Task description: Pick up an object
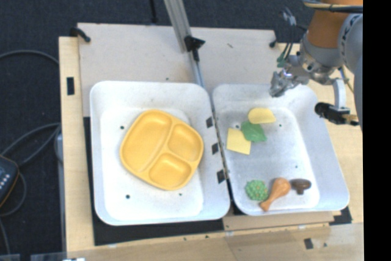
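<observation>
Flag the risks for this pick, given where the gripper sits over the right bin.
1. The gripper hangs at the right bin's far rim; a straight descent may strike the wall.
2. The yellow piece, green leaf and yellow square touch or overlap, so a grasp may take two or nudge all three.
3. The drumstick lies against the broccoli and a brown piece: little room around each.

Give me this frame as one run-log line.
gripper: above back rim of right bin, nothing seen held | right bin: cheese slice, drumstick, broccoli | left bin: yellow tray
</observation>
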### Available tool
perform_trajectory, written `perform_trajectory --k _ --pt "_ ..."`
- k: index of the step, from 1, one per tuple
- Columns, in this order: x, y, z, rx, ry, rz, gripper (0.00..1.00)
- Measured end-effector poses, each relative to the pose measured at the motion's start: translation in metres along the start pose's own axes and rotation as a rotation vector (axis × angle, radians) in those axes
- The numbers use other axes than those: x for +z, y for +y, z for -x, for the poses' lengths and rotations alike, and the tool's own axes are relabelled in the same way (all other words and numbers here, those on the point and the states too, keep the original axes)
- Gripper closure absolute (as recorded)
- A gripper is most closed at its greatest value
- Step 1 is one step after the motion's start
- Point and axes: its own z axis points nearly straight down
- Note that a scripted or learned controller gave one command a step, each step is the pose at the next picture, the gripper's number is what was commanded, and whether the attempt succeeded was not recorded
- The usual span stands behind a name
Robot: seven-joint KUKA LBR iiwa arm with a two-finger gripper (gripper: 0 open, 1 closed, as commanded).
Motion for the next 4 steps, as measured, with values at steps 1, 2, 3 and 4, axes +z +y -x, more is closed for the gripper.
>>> perform_trajectory --k 1,2,3,4 --pt "-0.048 -0.006 0.0 0.001 0.001 -0.001 1.0" --pt "-0.078 -0.005 0.001 -0.001 0.001 -0.002 1.0" --pt "-0.085 -0.025 -0.038 -0.004 0.003 -0.006 1.0" --pt "-0.092 -0.046 -0.09 -0.006 0.004 -0.007 1.0"
